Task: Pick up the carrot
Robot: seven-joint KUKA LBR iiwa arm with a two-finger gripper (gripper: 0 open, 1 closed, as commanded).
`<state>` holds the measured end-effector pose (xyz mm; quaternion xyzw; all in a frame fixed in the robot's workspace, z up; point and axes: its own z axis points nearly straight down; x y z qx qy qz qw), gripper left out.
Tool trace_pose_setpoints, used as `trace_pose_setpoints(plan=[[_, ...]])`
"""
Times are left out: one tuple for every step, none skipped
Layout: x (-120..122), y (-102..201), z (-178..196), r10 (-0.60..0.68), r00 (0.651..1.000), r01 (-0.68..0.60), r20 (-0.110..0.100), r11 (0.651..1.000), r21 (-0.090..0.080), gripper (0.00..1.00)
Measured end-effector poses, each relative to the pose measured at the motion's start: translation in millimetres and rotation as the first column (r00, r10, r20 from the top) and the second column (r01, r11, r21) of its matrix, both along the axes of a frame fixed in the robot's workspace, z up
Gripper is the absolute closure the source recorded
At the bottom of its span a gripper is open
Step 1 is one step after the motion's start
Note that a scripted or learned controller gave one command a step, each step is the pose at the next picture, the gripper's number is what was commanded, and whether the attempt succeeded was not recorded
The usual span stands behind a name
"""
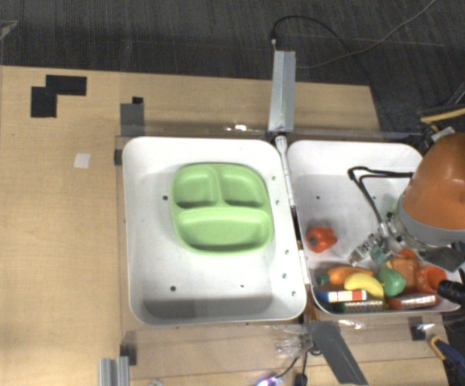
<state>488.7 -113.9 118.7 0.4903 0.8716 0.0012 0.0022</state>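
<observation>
The metallic gripper [375, 250] hangs low in the right bin [337, 167]; whether its fingers are parted or clenched cannot be told. Just below them lies the smooth orange carrot [339, 277], beside a glossy curved banana [363, 283].

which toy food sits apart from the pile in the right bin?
The red-orange piece with a green top. It lies alone on the bin floor, left of the gripper; the others crowd the near edge.

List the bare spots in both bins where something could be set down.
Left bin: white floor all around the green divided tray, widest along the near edge. Right bin: the far half, above the red tomato. Crowded: its near edge, toy food heaped beside the gripper.
</observation>
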Motion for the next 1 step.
trace_pose_setpoints(plan=[[0.2,13.7,-3.1,0.169,0.986,-0.169,0.0,0.986,0.0,1.0]])
